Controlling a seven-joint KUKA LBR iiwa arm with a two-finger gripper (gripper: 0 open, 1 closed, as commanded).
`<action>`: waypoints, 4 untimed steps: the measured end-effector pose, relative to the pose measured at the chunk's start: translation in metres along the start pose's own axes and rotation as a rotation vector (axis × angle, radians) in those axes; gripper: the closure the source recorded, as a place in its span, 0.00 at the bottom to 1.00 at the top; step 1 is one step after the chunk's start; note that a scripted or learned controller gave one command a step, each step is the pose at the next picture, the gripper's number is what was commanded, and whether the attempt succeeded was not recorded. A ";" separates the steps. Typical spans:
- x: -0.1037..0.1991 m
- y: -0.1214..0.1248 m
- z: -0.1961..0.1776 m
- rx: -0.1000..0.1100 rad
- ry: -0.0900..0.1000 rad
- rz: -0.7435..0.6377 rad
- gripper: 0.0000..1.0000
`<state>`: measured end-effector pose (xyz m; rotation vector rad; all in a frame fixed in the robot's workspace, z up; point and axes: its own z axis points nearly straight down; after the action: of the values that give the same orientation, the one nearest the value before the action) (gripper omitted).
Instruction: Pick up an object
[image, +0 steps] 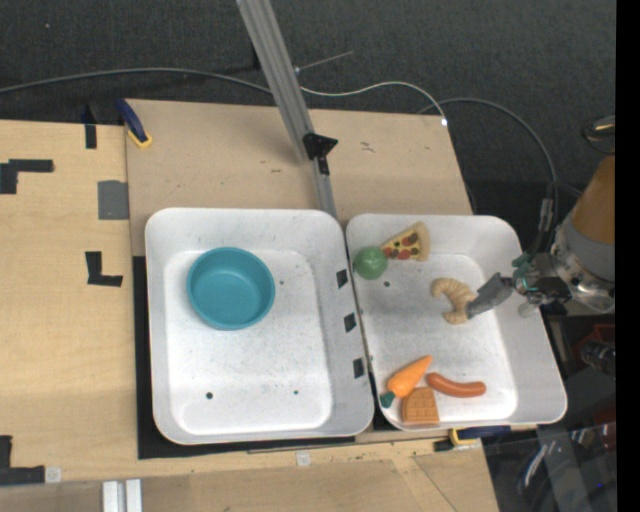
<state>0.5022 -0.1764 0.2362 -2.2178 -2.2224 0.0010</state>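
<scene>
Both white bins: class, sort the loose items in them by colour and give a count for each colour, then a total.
Blue: 1, the bowl
Green: 1, the ball
Tan: 2, the croissant and the waffle
Orange or red: 2, the carrot and the sausage
Mixed yellow and red: 1, the pizza slice
Total: 7

The 2 white bins (170, 300) hold a teal bowl (231, 287), a green ball (371, 263), a yellow pizza slice (408, 243) with red spots, a tan croissant (455, 298), an orange carrot (409, 377), a red-orange sausage (457, 385) and an orange-brown waffle (421, 406).
</scene>
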 end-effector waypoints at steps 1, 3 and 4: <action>0.000 0.000 0.000 0.000 0.000 0.000 0.00; 0.004 0.010 0.098 0.005 0.000 0.001 0.00; 0.004 0.010 0.148 -0.001 -0.003 0.001 0.00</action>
<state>0.5118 -0.1722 0.0878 -2.2206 -2.2233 0.0026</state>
